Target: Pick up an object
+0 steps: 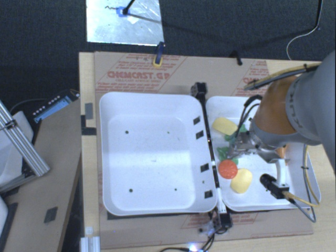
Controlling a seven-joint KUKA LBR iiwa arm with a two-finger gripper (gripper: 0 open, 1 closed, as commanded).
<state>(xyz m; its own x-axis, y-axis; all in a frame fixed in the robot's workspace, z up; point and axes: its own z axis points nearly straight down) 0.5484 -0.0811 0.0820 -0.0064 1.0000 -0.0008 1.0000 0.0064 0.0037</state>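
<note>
Down at the front of the right bin (299, 201), a yellow lump (241, 181) sat touching a red ball (228, 169) on its upper left. Just above them, the gripper (237, 146) was low over the toys, right by a green piece (224, 152), with a second yellow piece (224, 125) further back. Whether its fingers were spread or pressed together, I couldn't tell; the wrist hid them. And the grey arm (294, 109) came in from the right with its orange band. Over on the left, the left bin (152, 151) lay alongside.
</note>
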